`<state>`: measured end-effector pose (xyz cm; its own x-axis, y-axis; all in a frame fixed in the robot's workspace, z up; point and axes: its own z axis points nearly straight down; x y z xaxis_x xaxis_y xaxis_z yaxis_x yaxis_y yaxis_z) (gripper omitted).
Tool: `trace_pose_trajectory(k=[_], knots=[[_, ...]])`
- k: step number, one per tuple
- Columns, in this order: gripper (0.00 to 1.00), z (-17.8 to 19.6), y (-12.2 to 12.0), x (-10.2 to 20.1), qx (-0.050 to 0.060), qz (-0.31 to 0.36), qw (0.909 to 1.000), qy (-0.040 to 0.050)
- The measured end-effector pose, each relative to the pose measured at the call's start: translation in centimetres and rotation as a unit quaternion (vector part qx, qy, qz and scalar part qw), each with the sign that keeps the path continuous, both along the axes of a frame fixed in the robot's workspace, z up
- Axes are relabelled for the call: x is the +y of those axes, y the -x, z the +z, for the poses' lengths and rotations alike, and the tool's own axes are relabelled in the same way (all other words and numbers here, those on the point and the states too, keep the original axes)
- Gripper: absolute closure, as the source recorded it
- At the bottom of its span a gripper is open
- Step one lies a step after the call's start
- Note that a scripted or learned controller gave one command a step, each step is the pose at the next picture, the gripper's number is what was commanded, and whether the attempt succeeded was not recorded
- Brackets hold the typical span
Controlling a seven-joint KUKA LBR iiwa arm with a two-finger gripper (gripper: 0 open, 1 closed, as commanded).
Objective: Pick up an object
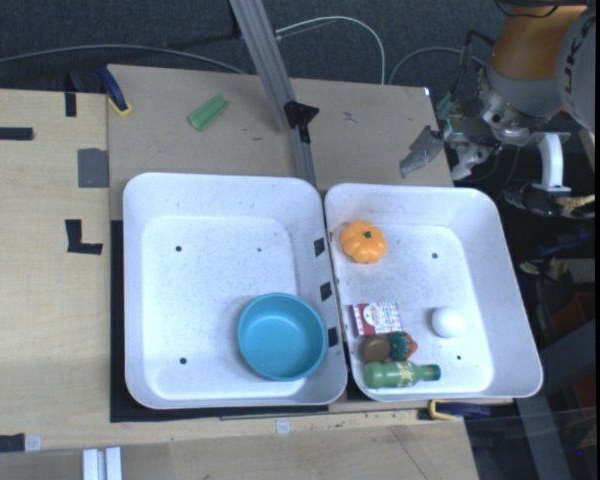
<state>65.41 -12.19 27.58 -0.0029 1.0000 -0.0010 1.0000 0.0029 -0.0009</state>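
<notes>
Toward the upper left of the frame, a small green block [208,111] is seen lying on the bench [180,148], outside either bin and so apparently out of play. Below it, the left bin [145,268] holds a blue bowl [281,335], set in its lower right corner close against the shared wall.

Right of centre, the right bin [480,268] carries the candidates for picking. An orange pumpkin [363,242] is placed alone near its upper left, well apart from the rest, which would likely make it the easiest to approach. Lower down, a red-and-white carton [376,317], a brown and red item [389,347] and a green bottle [401,373] lying on its side are crowded together, touching or nearly so; a clean grasp there is judged harder. A white ball [446,322] sits just beside them.

At the upper right, the pincer [432,152] is held above the bin's far rim, nothing seen in it; whether it is open or closed cannot be told. No object has been picked yet.
</notes>
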Motion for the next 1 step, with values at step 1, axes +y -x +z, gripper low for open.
trace_pose_trajectory(k=[1], knots=[[0.0, 0.0, 0.0, -0.01, 0.0, 0.0, 1.0, 0.0001]])
